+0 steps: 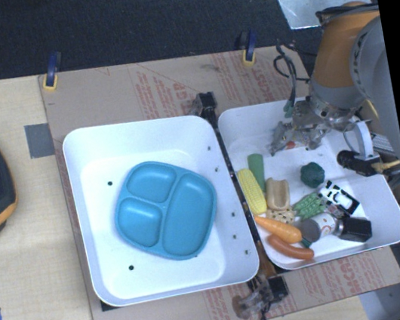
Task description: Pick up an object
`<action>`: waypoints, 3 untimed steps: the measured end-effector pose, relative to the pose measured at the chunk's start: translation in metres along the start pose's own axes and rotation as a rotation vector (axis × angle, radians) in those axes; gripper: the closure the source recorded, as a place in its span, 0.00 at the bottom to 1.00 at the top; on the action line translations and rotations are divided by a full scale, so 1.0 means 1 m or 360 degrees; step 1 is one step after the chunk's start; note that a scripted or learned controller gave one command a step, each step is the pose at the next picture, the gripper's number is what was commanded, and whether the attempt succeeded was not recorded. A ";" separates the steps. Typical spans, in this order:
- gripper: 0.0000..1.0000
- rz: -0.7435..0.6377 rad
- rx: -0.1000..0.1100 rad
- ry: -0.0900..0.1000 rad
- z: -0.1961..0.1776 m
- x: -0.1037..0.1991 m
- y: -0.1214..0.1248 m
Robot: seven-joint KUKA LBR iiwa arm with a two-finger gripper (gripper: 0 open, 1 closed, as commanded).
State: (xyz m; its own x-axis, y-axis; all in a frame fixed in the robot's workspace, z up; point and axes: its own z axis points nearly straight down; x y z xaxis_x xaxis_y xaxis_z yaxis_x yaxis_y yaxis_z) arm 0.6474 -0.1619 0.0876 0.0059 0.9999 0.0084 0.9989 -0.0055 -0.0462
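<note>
Claw [297, 136] low over right bin [247, 120]

Bare floor is left behind the round dark-green ball [312, 173]; its front is crowded by plastic toy food [273, 207].

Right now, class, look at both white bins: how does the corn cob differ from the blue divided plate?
The corn cob is yellow, long and narrow; the blue divided plate is broad, rounded and split into three compartments. The corn cob lies in the right bin, crowded beside other toy foods; the blue divided plate lies alone in the left bin. The plate is far larger. Both rest flat on a white bin floor.
</note>
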 end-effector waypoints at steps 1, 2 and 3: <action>0.00 -0.0017 -0.0067 -0.0016 -0.001 -0.012 -0.060; 0.00 -0.0018 -0.0067 -0.0015 0.001 -0.025 -0.115; 1.00 -0.0024 -0.0066 -0.0017 -0.009 -0.026 -0.115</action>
State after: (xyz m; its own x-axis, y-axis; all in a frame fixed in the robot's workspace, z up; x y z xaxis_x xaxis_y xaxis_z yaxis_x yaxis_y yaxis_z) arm 0.5332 -0.1877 0.1020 -0.0095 1.0000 -0.0021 0.9999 0.0095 -0.0049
